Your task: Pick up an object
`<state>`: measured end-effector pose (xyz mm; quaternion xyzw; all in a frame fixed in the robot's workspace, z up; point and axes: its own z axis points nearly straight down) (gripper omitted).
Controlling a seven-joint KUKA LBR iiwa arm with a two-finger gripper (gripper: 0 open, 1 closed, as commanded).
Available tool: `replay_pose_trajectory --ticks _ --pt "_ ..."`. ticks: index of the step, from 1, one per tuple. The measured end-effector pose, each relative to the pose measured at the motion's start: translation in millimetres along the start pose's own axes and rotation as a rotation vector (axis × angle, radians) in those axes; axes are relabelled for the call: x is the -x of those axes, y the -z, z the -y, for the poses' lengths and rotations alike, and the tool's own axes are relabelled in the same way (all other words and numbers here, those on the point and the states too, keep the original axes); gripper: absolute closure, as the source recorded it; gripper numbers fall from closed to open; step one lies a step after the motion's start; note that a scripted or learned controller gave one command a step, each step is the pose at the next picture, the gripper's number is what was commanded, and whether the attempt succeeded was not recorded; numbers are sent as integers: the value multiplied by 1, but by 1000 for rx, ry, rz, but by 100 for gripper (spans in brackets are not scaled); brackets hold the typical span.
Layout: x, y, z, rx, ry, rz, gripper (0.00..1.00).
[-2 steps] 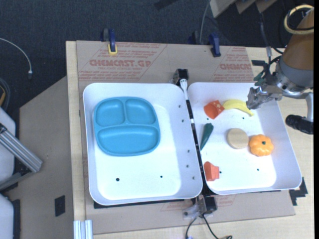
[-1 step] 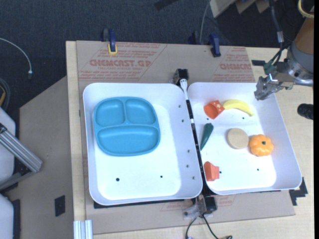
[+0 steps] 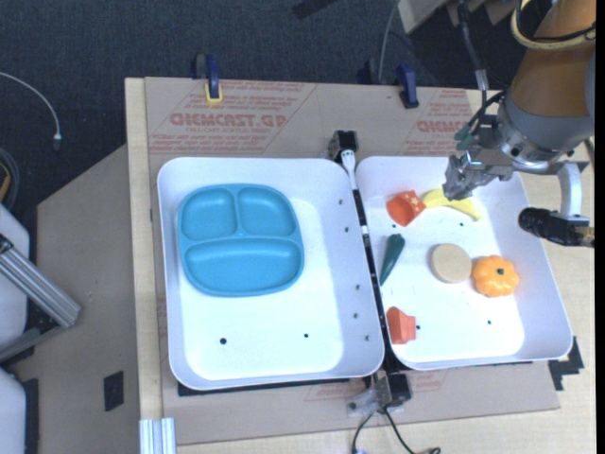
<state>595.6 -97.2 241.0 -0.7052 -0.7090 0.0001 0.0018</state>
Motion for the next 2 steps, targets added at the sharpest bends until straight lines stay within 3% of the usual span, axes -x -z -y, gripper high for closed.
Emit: replay_pose_trajectory --ticks 2 --pt "-100 6 27 0 0 0 100"
